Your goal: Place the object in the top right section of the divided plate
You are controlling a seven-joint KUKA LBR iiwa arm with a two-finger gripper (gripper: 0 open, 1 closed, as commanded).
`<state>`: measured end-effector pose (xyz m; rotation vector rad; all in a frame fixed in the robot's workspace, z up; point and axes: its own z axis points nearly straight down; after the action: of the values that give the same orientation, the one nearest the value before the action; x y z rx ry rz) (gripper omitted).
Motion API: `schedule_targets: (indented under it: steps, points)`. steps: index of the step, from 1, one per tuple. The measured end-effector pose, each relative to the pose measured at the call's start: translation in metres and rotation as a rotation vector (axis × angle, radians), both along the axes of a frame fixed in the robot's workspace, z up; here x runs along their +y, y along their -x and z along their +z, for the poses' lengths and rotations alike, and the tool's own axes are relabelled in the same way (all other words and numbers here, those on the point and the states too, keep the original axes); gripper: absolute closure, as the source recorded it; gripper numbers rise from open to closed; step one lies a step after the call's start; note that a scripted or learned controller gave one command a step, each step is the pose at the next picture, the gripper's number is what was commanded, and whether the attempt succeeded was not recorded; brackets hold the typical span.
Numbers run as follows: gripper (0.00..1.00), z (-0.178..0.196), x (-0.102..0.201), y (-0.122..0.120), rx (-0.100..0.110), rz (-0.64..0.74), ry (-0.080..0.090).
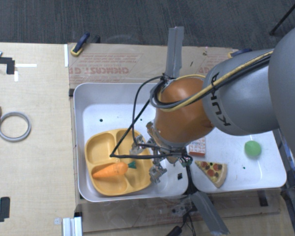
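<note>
A yellow divided plate (99, 147) lies in the left white bin (88, 107). An orange toy carrot (110, 170) lies on its side in the plate's near section, its green tip (132, 164) pointing right. My gripper (148, 158) hangs over the plate's right edge, just right of the carrot's tip. Its two fingers stand apart, one at the plate's upper right and one near the lower right, with nothing between them. The arm's orange band and wrist hide the plate's far right rim and part of the bin's middle.
The right bin (265, 178) holds a toy pizza slice (212, 171), a green ball (253, 148) and a small red-and-white box (198, 146) partly under the arm. A tape roll (13, 126) lies on the bench at left. Black cables loop above the plate.
</note>
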<state>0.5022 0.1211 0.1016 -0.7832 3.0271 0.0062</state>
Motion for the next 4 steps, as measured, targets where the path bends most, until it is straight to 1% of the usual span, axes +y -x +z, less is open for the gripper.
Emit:
schedule_targets:
  steps: [1,2,3,4]
  points:
    - [0.00,0.090,-0.107,-0.033,0.012,0.106,0.007]
    - [1.00,0.100,-0.106,-0.034,0.006,0.100,0.003]
    - [1.00,0.090,-0.081,0.005,0.011,0.464,0.008]
    - [1.00,0.028,-0.012,0.012,0.011,0.539,0.008]
